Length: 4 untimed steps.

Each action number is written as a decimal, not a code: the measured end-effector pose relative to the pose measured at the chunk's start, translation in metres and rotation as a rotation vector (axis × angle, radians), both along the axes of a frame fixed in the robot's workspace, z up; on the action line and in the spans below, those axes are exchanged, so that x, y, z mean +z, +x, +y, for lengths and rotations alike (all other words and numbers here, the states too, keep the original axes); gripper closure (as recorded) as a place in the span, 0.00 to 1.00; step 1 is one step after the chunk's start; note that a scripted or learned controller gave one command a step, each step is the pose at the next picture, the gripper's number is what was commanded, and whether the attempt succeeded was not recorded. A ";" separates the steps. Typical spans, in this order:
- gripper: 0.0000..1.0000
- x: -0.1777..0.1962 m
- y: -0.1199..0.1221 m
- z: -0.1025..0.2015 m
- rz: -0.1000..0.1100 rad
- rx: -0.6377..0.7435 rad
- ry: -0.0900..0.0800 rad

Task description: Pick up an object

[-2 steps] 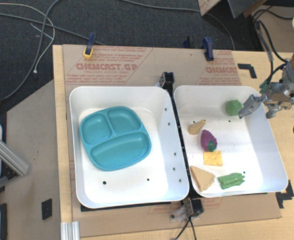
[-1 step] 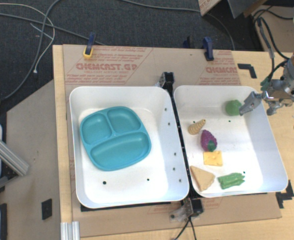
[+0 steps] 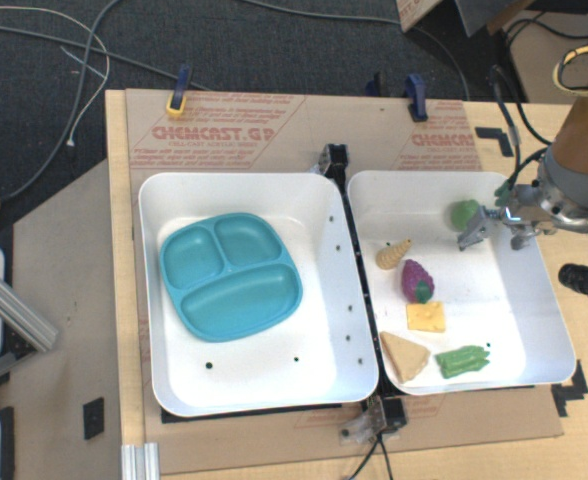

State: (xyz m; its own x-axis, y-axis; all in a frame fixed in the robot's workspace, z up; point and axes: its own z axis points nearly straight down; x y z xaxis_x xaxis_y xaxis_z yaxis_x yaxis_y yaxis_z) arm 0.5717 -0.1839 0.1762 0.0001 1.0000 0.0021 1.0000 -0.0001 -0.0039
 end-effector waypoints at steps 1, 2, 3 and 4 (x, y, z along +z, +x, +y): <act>0.00 -0.063 -0.004 0.005 0.004 0.000 0.001; 0.00 -0.093 -0.005 0.006 0.001 0.000 0.001; 1.00 -0.080 -0.003 0.005 -0.004 0.000 0.000; 1.00 -0.028 0.004 0.014 -0.011 0.002 -0.004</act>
